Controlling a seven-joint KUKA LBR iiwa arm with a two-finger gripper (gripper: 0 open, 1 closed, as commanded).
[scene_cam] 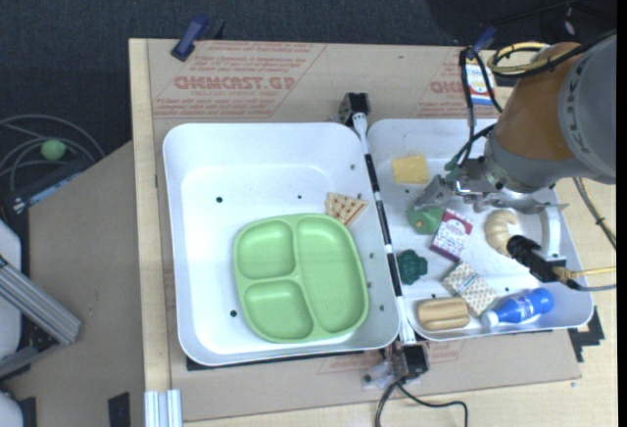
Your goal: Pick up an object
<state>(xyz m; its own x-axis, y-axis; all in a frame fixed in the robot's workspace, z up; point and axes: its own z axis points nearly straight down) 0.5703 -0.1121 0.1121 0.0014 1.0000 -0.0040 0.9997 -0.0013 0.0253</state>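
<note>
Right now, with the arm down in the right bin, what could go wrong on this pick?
1. Clutter: the gripper hangs over a tight cluster, the green toy touching the pink-and-white packet; it may catch both or neither.
2. The arm hides part of the right bin, so a failed grasp could go unseen.

Inspector: Left white plastic bin (196,180)?
Clerk: Pale green three-compartment tray (297,276); tan lattice-patterned waffle piece (344,208).
Inspector: Right white bin (392,136)?
Clerk: Yellow block (410,168), dark green lump (410,265), blue bottle with white cap (517,307), checkered packet (471,288), magenta-and-white packet (452,235).
</note>
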